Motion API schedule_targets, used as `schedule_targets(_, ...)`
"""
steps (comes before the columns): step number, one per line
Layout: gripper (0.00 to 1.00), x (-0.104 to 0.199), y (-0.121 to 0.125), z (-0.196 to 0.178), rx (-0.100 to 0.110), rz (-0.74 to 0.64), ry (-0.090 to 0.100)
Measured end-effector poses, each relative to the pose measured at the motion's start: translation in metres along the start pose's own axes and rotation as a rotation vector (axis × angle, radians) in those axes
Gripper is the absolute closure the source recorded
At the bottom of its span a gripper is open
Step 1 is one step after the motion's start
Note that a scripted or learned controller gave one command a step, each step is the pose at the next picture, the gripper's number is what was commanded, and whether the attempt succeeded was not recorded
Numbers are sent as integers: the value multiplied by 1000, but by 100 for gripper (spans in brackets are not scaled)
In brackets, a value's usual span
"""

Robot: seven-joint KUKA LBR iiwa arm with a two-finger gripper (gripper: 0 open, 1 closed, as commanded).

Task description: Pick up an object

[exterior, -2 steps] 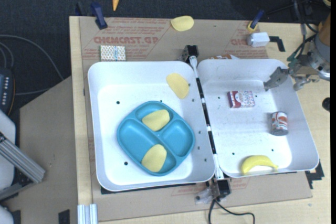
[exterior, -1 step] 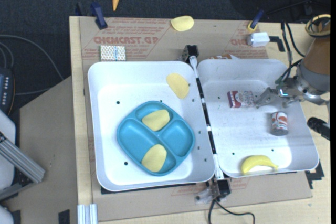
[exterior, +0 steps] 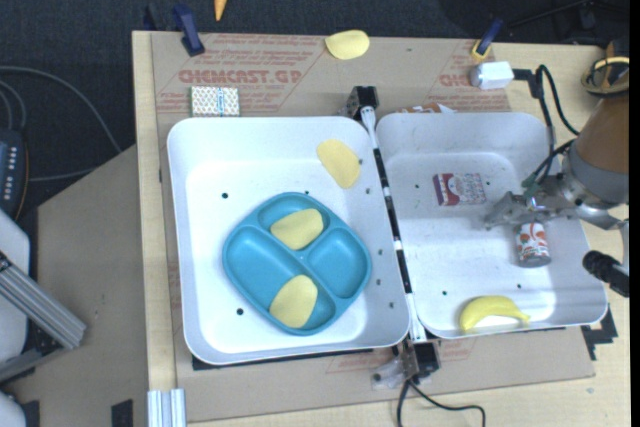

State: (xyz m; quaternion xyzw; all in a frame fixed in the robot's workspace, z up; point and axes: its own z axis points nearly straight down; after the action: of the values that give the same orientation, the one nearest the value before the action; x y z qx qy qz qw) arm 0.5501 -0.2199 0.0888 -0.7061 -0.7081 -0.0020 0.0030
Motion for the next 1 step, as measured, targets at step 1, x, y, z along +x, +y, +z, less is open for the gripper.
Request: schedule_targets(1,100,-2,0,-10,-2,2,-5)
